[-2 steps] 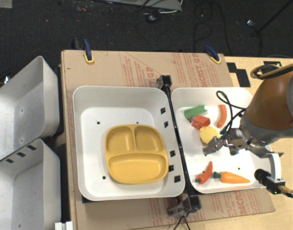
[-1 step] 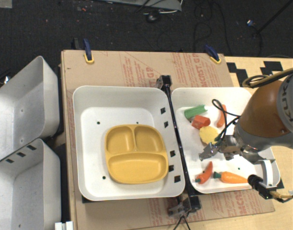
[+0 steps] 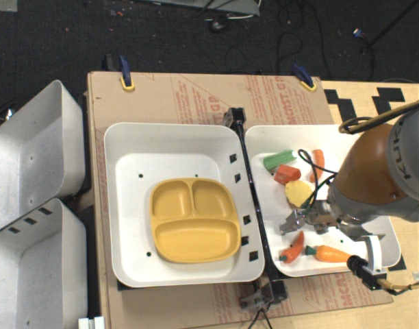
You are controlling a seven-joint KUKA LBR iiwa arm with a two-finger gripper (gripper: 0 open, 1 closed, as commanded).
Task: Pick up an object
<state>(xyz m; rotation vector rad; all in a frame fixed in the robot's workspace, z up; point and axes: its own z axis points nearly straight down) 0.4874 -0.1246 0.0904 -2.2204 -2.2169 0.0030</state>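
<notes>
The right bin (image 3: 394, 252) holds several toy foods. A green piece (image 3: 278, 160) and a red piece (image 3: 287, 175) lie near its back left. A thin orange carrot (image 3: 318, 161) lies beside them, and a yellow lemon-like piece (image 3: 298, 193) sits just in front. A red chili (image 3: 292, 248) and an orange carrot (image 3: 331, 254) rest near the front wall. My gripper (image 3: 300, 222) hangs low in this bin, just in front of the yellow piece and just behind the chili. The arm's orange band (image 3: 374, 170) covers the bin's right part.
The left bin (image 3: 127, 184) holds a yellow divided plate (image 3: 194, 219). A black divider (image 3: 247, 184) runs between the two bins. White trays (image 3: 31, 149) stand off the bench at the left. A black cable (image 3: 309, 166) loops over the back toys.
</notes>
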